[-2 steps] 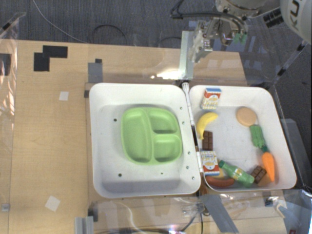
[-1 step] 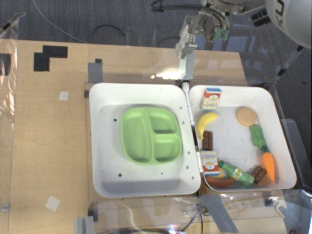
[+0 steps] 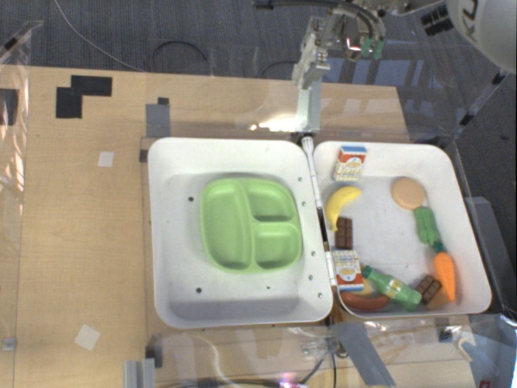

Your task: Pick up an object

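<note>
The arm [image 3: 477,6] is cut off by the top and right edges, so just a curved white stretch with part of some lettering shows. The gripper [image 3: 311,63] hangs above the far edge of the bench, and its fingertips blur into the clear panel behind them, so whether they are apart cannot be told. In the right bin [image 3: 452,176], the red sausage [image 3: 365,301] lies partly under the green bottle [image 3: 393,288], and the chocolate piece [image 3: 428,288] is tucked behind the carrot [image 3: 445,276]. The print on the two small cartons [image 3: 350,163] is too small to read.
</note>
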### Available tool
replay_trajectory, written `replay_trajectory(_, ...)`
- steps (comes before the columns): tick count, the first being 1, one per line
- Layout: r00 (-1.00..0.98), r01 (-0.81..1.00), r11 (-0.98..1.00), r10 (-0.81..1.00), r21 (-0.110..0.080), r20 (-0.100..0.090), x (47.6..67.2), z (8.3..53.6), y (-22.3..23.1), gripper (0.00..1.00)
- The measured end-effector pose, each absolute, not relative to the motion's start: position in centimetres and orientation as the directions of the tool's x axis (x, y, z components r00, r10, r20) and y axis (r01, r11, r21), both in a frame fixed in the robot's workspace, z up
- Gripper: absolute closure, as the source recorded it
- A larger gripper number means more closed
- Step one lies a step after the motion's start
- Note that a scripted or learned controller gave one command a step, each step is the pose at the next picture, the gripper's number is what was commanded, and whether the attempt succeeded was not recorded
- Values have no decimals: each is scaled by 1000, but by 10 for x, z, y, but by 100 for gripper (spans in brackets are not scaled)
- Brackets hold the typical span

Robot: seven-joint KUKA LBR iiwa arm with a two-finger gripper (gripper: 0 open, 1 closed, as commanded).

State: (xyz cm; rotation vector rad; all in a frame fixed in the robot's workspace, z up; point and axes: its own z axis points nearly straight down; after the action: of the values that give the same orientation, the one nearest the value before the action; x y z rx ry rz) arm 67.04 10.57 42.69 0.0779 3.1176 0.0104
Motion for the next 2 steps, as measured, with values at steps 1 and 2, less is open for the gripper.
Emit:
replay_trajectory(1, -991, 135, 991, 135, 5, -6, 650, 390, 169, 100)
replay_trajectory(2, -991, 131, 991, 131, 4, -2, 659, 337, 239, 100)
